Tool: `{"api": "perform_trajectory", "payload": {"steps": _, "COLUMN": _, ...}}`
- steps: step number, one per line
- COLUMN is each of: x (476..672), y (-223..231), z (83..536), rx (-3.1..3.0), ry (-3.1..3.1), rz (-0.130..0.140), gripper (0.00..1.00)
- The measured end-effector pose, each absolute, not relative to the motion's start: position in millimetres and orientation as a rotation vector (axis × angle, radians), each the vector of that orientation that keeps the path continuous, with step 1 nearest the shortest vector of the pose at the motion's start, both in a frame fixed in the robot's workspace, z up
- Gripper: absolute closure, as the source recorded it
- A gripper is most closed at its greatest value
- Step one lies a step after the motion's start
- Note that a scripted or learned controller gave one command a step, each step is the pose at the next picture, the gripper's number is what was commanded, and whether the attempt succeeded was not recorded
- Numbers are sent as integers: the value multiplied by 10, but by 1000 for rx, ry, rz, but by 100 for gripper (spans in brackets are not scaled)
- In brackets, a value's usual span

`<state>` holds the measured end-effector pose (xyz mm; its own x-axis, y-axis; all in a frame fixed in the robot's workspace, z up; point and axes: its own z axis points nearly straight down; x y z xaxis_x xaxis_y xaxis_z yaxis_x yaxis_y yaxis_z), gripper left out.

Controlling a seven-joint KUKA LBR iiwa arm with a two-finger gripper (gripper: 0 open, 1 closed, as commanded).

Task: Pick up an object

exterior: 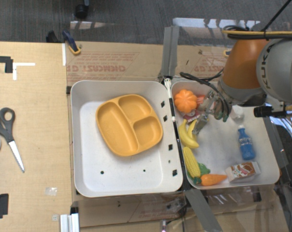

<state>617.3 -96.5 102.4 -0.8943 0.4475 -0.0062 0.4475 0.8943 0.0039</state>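
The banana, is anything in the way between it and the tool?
Nothing visible. The tool hangs just right of the banana, over bare floor of the right bin. The orange pumpkin sits beyond the banana, off to the side.

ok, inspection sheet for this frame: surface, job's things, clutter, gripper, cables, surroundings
Surface: two shallow white bins side by side on a cardboard-covered bench.
Job's things: right bin holds an orange toy pumpkin, yellow toy banana, toy corn cob, toy carrot, blue plastic bottle, small printed carton.
Clutter: orange three-compartment plate in the left bin.
Gripper: two-finger gripper low over the right bin beside the banana; nothing visibly held.
Cables: black cable looping by the wrist.
Surroundings: grey-handled scissors on the wooden table at left.
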Motion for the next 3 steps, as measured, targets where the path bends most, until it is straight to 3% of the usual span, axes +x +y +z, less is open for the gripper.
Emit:
{"api": "perform_trajectory", "payload": {"steps": 1, "x": 6200, "y": -962, "z": 1137, "rx": 714, "ry": 3041, "rz": 3, "gripper": 100}}
{"api": "perform_trajectory", "payload": {"steps": 2, "x": 6214, "y": -506, "z": 2463, "rx": 754, "ry": 3046, "rz": 0, "gripper": 100}}
{"api": "perform_trajectory", "payload": {"steps": 3, "x": 6431, "y": -184, "z": 2645, "rx": 776, "ry": 3041, "rz": -1, "gripper": 100}}
